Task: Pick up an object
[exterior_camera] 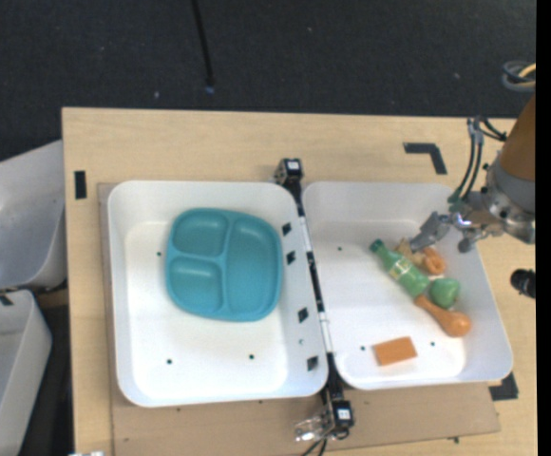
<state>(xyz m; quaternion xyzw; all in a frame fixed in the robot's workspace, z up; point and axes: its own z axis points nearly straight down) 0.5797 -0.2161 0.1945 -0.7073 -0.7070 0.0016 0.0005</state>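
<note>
The claw (pixel 446 224) hangs over the upper right part of the right bin (pixel 351 217), reaching in from the right. Two grey fingers splay apart, one toward the bottle (pixel 401 266) and one further right, with nothing between them, so it is released and holds nothing.

The nearest things lie just below and left of the claw, in a small heap in the right half of that bin. The bottle is green with a pale label; its long axis runs on a slant from its cap at upper left down to lower right. Touching its lower end is a green piece (pixel 444 292), and an orange carrot-like toy (pixel 449 319) runs on down the same slant. A smaller orange bit (pixel 432 260) sits just beside the bottle, directly under the left finger. Well apart from the heap, toward the bin's lower edge, lies an orange block (pixel 394 351).

The left bin (pixel 133 369) holds a teal tray (pixel 224 263), far from the claw.

As I judge it, the coming move is a short drop down and left, and the fingers would best close across the bottle's slant, not along it; the crowding there may spoil the grip.
</note>
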